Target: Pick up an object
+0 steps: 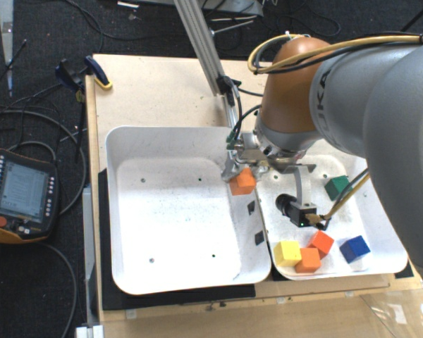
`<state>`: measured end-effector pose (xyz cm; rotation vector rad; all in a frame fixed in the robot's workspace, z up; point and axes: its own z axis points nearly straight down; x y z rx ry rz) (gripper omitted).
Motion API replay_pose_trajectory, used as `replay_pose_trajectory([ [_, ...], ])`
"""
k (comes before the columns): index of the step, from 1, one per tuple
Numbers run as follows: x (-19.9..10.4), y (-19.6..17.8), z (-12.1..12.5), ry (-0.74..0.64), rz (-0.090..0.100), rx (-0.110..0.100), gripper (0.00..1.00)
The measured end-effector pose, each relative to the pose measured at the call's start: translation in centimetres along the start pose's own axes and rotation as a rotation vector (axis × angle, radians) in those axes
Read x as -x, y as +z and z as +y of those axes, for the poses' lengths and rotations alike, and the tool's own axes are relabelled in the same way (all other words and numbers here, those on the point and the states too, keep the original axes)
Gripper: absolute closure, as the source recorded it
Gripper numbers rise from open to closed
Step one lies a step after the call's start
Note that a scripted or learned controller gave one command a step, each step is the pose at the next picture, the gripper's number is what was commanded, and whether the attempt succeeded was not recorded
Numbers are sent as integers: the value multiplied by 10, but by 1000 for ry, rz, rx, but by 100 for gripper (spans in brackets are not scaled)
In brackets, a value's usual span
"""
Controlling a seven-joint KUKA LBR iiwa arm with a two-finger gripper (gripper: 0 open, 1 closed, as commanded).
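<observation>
The gripper [241, 169] is seen over the ridge between the two bins, with an orange cube [243, 182] caught between its fingers, narrow around the block. The cube hangs just at the right edge of the left bin [127, 189], above the dividing rim, and looks lifted off the floor, though contact with the rim cannot be ruled out from this slant

Grip looks marginal: only the cube's upper part is seen pinched, so a slip is judged likely if the arm jerks or swings. A tilted hold would be worsened by any knock against the rim

Loose cable [338, 199] trails from the wrist across the right bin [388, 252], near the green block [336, 186]; snagging or dragging is possible on a move

Further out, a yellow cube [289, 252], two orange cubes [316, 251] and a blue cube [354, 248] are bunched at the right bin's near edge, well apart from the held piece; little risk from those unless the cube is dropped back among them
</observation>
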<state>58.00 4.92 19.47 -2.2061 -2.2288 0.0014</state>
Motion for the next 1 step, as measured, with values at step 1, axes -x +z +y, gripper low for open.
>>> replay_pose_trajectory([
  [1,-20,-48,-27,4,-2,7,100],
])
